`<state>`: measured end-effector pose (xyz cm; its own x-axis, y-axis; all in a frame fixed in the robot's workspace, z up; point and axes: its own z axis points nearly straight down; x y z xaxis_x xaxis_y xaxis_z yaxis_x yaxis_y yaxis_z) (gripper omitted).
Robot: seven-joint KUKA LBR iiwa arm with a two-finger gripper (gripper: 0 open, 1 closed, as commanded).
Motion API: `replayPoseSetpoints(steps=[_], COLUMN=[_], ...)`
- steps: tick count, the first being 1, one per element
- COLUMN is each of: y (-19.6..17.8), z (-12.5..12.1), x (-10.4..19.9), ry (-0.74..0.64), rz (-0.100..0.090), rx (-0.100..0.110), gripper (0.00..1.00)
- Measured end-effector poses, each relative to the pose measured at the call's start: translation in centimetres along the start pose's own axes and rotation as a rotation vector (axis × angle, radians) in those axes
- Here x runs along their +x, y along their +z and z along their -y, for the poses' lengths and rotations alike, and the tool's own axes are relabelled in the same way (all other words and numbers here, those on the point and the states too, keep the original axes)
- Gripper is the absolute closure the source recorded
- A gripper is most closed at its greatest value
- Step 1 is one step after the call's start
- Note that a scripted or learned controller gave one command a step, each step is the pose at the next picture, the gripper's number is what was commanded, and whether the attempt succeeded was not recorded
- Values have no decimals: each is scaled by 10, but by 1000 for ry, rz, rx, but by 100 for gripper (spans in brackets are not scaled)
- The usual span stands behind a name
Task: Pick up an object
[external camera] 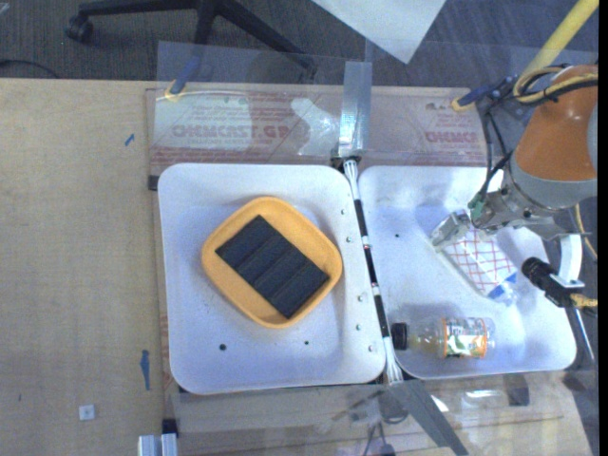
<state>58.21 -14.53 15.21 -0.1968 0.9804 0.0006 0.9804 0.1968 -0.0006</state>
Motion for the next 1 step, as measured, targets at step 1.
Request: replayPoseSetpoints(steps=[1], y=[22], z=[-18], x=[-5], ry=[-83], rz=[21], rx=[-41], gripper=[0])
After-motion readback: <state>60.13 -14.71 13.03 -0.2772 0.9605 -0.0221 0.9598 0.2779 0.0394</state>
